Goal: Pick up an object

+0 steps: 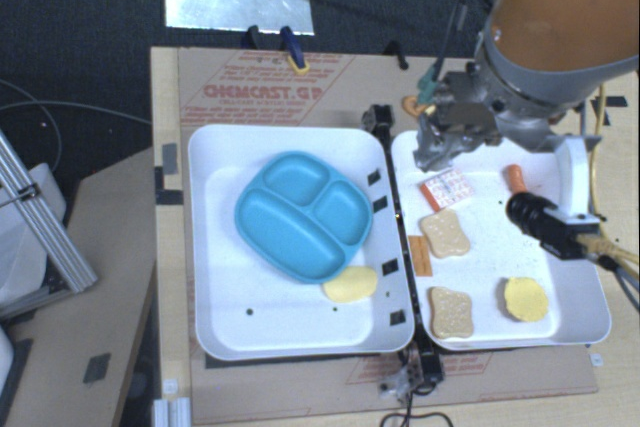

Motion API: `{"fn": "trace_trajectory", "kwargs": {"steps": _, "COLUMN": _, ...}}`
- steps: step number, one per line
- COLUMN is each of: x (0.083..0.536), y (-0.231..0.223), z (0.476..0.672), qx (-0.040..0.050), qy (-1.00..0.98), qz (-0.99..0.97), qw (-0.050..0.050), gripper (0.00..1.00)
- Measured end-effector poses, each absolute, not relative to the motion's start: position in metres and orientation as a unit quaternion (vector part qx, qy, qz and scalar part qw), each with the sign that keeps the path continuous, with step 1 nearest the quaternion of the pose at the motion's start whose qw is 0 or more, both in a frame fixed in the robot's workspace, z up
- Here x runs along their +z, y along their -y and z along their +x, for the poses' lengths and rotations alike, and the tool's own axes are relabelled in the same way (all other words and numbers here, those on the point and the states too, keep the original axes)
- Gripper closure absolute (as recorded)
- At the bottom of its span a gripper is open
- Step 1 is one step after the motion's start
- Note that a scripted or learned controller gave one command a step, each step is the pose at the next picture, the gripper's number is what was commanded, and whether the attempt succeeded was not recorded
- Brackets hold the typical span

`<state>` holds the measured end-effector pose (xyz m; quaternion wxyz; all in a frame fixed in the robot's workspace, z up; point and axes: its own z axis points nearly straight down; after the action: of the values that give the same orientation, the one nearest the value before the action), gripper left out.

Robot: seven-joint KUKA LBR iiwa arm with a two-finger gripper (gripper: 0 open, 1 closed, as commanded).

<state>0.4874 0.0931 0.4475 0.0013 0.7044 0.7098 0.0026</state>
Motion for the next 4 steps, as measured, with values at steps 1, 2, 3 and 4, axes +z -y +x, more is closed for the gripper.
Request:
{"fn": "trace_trajectory", "kwargs": {"steps": 1, "x": 0.453, "y": -0.159, "z": 0.486, "qx": 0.0019, "qy": -0.71, "qz": 0.704, "qw": 0.0, "gripper": 1.0}}
{"fn": "trace_trajectory", "kwargs": {"steps": 2, "x": 0.465, "y": -0.157, "z": 0.487, "qx": 0.0032, "qy": -0.709, "qz": 0.705, "qw": 0.001, "gripper": 1.0}}
{"fn": "trace_trajectory", "kwargs": {"steps": 3, "x": 0.475, "y": -0.157, "z": 0.488, "qx": 0.0045, "qy": -0.711, "qz": 0.703, "qw": 0.002, "gripper": 1.0}}
{"fn": "trace_trajectory", "kwargs": {"steps": 4, "x": 0.486, "y": -0.157, "z": 0.488, "qx": 0.0061, "qy": -0.712, "qz": 0.702, "qw": 0.002, "gripper": 1.0}}
